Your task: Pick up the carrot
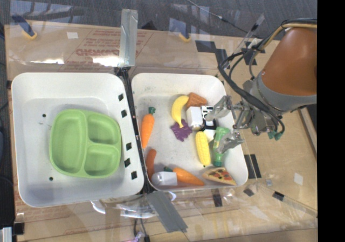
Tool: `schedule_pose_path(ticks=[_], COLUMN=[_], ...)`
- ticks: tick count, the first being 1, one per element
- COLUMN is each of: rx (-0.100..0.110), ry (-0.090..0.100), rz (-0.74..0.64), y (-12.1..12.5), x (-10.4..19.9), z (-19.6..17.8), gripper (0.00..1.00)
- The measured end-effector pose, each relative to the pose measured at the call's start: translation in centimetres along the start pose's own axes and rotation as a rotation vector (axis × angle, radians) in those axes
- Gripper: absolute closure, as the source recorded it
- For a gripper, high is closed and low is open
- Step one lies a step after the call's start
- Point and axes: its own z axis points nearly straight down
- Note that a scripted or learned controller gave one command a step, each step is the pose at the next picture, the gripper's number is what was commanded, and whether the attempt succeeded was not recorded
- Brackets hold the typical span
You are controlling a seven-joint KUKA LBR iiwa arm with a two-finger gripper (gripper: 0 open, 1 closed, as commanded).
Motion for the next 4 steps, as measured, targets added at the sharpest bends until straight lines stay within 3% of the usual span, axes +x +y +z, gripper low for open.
schedule_pose_path(ticks=[1, 2, 3, 4], rx=[-0.006, -0.003, -0.002, 0.002], ry=[0.011, 0.004, 0.001, -0.006], rz=[-0.087, -0.197, -0.207, -0.477], y=[4.6, 6.1, 6.2, 2.7], x=[1.2, 1.3, 1.1, -1.0], z=[14.4, 18.9, 17.8, 7.5], gripper=[0.00, 0.00, 1.00, 1.00])
